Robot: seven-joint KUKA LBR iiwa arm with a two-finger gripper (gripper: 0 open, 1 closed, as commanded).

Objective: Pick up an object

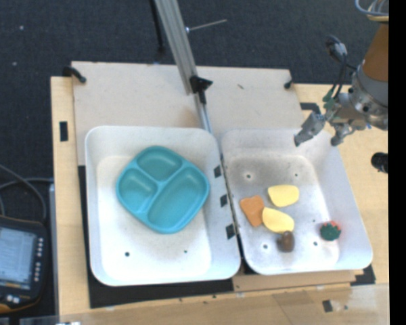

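Above the right bin's (345, 181) far corner the claw (323, 131) is hanging released, grasping nothing. Near the bin's middle small yellow pieces (283, 196) are lying; they are looking light, stiff and flat, so gripping across the narrow edges seems best.

The light was even and fairly bright, coming from overhead. The white bins (155, 269) glared a little, their rims washed pale. Shadows were soft: a dull grey smudge lay in the right bin (271, 168) toward 12 o'clock, and a thin one hugged the blue plate (164, 189) at 6 o'clock. The whole picture was slightly soft and grainy; the dark floor (27, 19) held little detail.
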